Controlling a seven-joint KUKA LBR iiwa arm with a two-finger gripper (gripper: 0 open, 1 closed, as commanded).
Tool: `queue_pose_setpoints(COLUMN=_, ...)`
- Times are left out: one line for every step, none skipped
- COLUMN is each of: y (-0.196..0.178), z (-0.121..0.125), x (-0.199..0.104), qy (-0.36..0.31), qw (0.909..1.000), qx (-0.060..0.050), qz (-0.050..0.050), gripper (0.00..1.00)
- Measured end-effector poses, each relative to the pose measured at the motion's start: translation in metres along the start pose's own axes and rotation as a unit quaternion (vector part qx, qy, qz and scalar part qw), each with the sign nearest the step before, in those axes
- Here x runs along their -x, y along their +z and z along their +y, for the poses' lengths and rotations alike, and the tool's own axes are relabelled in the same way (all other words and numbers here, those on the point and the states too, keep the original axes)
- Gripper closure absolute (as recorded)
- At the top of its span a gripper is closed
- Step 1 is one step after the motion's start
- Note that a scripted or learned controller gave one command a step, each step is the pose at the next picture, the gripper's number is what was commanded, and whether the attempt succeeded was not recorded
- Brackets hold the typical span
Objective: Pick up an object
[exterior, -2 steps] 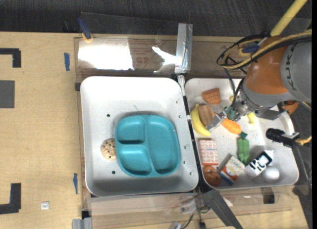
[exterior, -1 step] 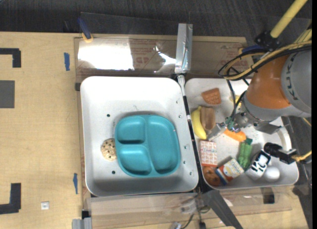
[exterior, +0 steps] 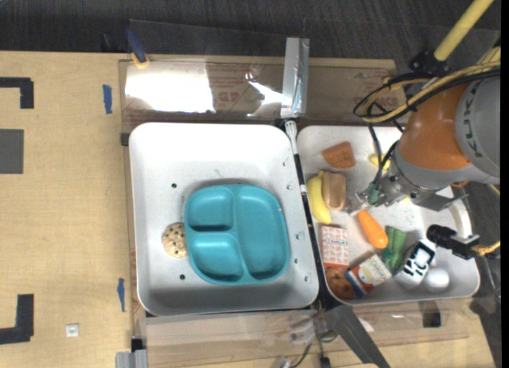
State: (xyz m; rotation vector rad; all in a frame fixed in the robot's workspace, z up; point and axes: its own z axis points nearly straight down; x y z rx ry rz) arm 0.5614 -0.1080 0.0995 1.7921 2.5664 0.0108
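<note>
The right bin (exterior: 465, 285) holds several toy foods: a yellow banana (exterior: 317, 199), a tan bread slice (exterior: 335, 190), a brown toast piece (exterior: 339, 154), an orange carrot (exterior: 372, 229), a pink checked pack (exterior: 334, 245), a small bottle (exterior: 370, 271) and a brown cookie (exterior: 340, 281). My gripper (exterior: 375, 193) hangs low over the middle of this bin, just right of the bread slice and above the carrot. The arm's orange band (exterior: 433, 140) covers the bin's far right part.
The left bin (exterior: 151, 148) bears a teal divided plate (exterior: 236, 231) with a speckled cookie (exterior: 174, 239) at its left. A green item (exterior: 394, 247) and a black-and-white item (exterior: 417, 261) lie near the right bin's front. Cables loop behind the arm.
</note>
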Motion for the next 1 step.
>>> queue_pose_setpoints(y=-0.0858, z=0.0317, x=-0.0456, qy=0.109, qw=0.994, qx=-0.005, qz=0.002, gripper=1.0)
